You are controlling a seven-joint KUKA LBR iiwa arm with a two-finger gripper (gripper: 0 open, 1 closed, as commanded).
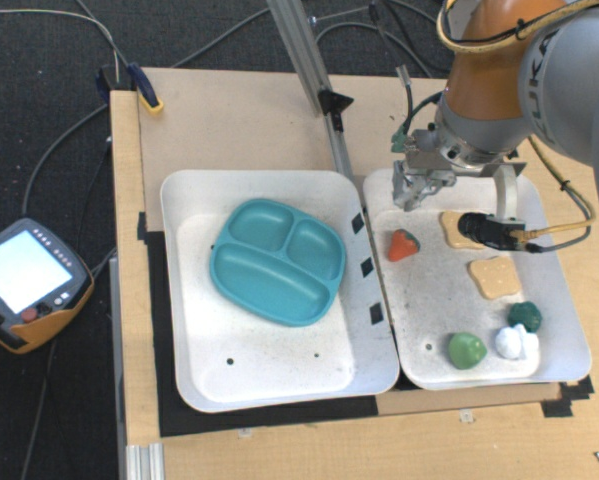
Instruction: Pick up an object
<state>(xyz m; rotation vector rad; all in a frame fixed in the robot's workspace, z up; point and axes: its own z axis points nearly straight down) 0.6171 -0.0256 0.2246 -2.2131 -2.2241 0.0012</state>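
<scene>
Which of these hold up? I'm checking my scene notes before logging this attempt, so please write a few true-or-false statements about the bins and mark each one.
1. The teal divided plate lies in the left bin. True.
2. The red strawberry-like toy sits in the left bin. False: it is in the right bin.
3. The gripper hangs over the right bin's far end. True.
4. The green ball rests on the plate. False: it lies on the right bin's floor.
5. The gripper holds the tan cracker-like piece. False: that piece lies apart from it.

Possibly letters "KU" on grey arm (569, 63), cut off, nothing else legible
</scene>
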